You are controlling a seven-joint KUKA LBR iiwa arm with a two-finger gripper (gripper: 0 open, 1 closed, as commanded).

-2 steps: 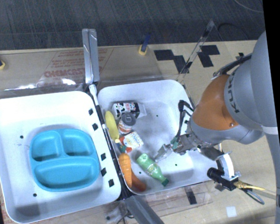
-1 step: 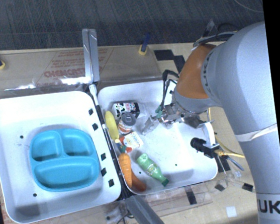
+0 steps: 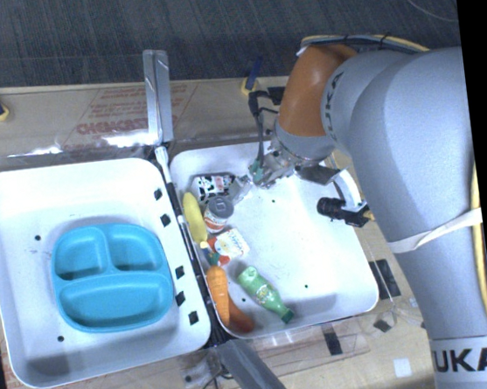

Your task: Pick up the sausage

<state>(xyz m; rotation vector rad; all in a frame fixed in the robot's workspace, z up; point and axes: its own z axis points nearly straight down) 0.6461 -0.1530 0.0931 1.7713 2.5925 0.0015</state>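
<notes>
The sausage (image 3: 240, 323), brownish red, is seen at the lower left corner of the right bin (image 3: 321, 250), just below the carrot (image 3: 219, 292) and beside the green bottle (image 3: 263, 294). A banana (image 3: 193, 217) lies along the bin's left wall. The pincer (image 3: 221, 202) is placed low in the bin's upper left, well apart from the sausage; its state cannot be told. A blue tray (image 3: 111, 276) is held in the left bin (image 3: 23, 260). Both bins are borne by a wooden table (image 3: 58, 115), with dark carpet (image 3: 204, 18) across the top of the frame.
</notes>
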